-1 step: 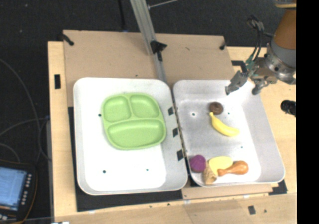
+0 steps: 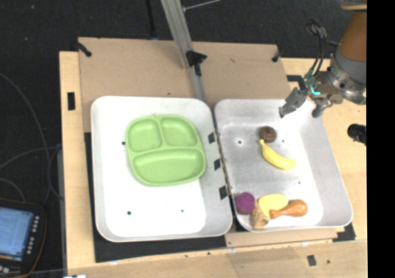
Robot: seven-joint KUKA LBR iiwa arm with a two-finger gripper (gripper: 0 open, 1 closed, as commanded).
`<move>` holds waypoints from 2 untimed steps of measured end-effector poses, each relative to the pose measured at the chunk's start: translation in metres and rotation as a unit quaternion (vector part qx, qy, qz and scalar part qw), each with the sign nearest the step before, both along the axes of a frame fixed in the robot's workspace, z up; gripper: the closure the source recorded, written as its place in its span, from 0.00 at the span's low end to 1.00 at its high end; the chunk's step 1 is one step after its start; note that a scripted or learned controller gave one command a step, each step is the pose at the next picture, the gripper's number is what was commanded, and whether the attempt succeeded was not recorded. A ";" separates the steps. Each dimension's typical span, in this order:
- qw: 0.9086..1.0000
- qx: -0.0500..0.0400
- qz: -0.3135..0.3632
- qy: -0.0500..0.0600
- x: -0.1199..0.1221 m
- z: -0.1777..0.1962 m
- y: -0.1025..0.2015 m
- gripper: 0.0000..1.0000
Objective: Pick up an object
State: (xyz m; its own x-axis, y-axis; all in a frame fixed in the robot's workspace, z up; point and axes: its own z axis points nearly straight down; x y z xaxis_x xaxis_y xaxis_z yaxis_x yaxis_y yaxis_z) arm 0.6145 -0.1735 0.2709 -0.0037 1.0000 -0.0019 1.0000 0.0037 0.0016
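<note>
Spread wide and carrying nothing, the claw (image 2: 306, 104) hangs over the right bin's (image 2: 327, 165) far corner, so I judge the pick barely begun: the nearest candidates, brown ball (image 2: 267, 133) and banana (image 2: 277, 156), lie untouched below it.

Green tray (image 2: 165, 150); white bins (image 2: 111, 209); yellow banana (image 2: 277, 156); purple fruit (image 2: 245, 201); brown ball (image 2: 266, 133).
</note>
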 end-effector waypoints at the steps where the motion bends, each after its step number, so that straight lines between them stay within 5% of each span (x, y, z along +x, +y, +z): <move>1: 1.000 0.000 -0.001 0.002 -0.004 -0.044 0.004 0.00; 2: 1.000 0.000 -0.002 0.002 -0.010 -0.087 0.003 0.00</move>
State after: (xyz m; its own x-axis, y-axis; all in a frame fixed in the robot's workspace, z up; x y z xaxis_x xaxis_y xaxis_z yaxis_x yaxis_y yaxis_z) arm 0.6044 -0.1700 0.1835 0.0006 1.0000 -0.0015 1.0000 -0.0006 -0.0031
